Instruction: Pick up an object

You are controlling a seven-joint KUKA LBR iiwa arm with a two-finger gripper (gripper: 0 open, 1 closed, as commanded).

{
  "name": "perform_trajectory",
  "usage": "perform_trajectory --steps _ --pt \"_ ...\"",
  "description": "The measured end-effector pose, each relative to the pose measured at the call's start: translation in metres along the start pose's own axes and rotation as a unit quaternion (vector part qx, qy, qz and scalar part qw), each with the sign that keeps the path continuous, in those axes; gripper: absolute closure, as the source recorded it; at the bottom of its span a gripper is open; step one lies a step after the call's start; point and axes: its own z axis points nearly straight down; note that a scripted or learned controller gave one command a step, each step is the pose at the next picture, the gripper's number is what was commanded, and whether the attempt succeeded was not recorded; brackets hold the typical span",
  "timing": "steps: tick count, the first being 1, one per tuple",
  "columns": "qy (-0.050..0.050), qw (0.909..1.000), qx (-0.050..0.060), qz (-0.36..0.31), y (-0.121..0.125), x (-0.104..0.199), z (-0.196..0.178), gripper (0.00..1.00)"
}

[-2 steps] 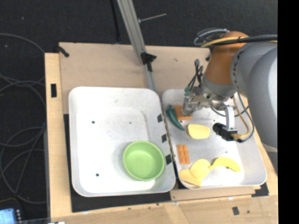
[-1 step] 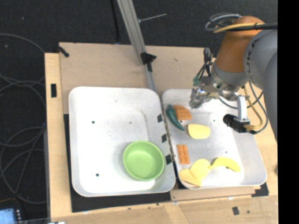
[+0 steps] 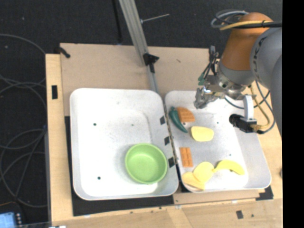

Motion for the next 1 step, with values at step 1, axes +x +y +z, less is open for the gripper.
perform_trajectory --steps 1 --pt "0.001 1.0000 0.001 -0.004 -0.0055 0.0415 -0.0071 1.00"
